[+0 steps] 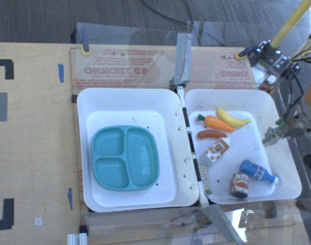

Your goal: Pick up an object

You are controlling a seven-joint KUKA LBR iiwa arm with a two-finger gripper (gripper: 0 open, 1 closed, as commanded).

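Inside the right bin (285, 185) lie six items; gripper (271, 137) state unclear

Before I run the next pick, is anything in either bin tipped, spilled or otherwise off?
Nothing looks spilled or broken. In the right bin, the blue bottle and the small can lie on their sides, and the carton lies flat at a slant. The teal divided plate sits flat in the left bin.

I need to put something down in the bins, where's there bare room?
Free: the right bin's upper left corner above the carrot, and its floor between the banana and blue bottle. The left bin's margin around the teal plate is narrow. Crowded: around the can and carton.
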